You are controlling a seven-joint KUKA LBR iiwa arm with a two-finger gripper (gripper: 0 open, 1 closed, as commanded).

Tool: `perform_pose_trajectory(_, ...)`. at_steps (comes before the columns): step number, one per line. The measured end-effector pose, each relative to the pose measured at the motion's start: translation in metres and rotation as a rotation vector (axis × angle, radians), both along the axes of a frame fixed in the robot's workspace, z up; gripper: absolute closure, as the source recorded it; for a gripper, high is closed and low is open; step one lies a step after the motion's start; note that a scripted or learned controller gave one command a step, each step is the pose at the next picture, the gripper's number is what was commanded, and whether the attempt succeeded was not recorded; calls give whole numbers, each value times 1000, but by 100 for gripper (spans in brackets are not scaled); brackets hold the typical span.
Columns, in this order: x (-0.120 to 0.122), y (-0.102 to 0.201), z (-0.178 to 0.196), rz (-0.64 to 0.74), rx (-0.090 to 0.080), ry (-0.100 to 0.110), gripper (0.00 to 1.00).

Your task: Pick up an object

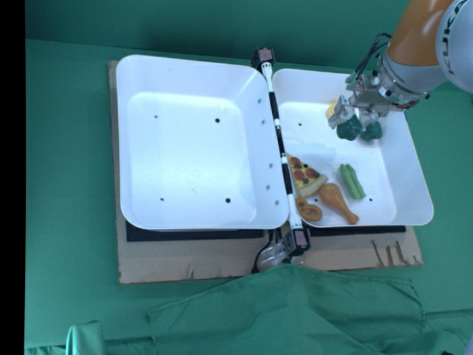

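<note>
We see the hand (360, 119) over the right bin's (414, 191) far edge, probably clamped on green broccoli (349, 129); light, rigid plastic, best pinched at its stem.

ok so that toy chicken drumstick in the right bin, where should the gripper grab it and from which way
Probably straight down from above, on the drumstick's narrow bone end towards the near right. It lies flat and slanted, its fat end close to the pizza slice and a small orange piece, so the jaws should close across the thin shaft, where there is room.

"KUKA" is printed on the arm (452, 21).
</note>
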State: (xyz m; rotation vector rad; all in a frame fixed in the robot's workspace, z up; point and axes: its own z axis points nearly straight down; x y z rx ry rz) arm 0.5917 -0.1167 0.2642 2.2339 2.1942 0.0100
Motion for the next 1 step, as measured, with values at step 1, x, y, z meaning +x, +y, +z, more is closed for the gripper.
perform_pose_trajectory(1,6,8,62,9,0,-1,100)
